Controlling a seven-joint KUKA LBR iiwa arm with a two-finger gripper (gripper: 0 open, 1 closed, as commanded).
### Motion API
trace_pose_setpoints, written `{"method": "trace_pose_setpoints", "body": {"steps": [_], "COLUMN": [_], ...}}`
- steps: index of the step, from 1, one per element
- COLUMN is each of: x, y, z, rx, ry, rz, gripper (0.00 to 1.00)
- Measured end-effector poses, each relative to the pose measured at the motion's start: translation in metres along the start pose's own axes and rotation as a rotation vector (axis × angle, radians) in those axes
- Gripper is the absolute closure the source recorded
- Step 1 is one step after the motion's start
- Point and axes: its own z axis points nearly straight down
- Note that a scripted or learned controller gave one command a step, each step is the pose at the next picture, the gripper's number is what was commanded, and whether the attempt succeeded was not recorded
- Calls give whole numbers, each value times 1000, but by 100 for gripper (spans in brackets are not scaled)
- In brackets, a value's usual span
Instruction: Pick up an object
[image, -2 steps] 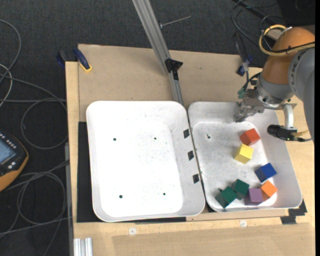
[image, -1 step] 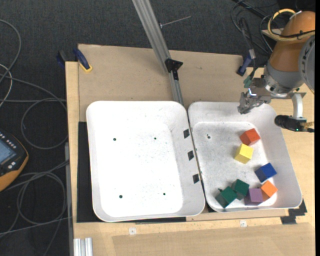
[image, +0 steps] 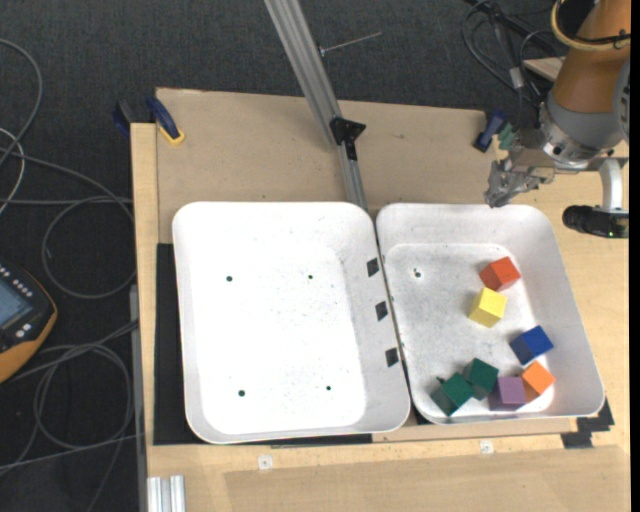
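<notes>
The wooden bench (image: 300, 130) is the biggest thing here. Two white bins sit on it side by side. The left bin (image: 200, 300) has only small dark dots on its floor. The right bin (image: 440, 225) holds all the blocks.

The arm (image: 590, 70) comes in from the right, grey with an orange band. Its gripper (image: 505, 190) hangs just over the far edge of the right bin, near the middle of that edge. I cannot tell how far its tips are apart, and I see no block between them.

The blocks are small. A red block (image: 499, 273) lies near the middle of the right bin, with a yellow block (image: 487, 307) just beside it. A blue block (image: 531, 343) sits near the right wall. By the near edge are an orange block (image: 538, 378), a purple block (image: 511, 390) touching it, and two green blocks (image: 468, 384) close together.
</notes>
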Motion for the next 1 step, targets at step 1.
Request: {"method": "trace_pose_setpoints", "body": {"steps": [1], "x": [0], "y": [1], "z": [-28], "rx": [3], "ry": [0], "rz": [1], "gripper": [100]}}
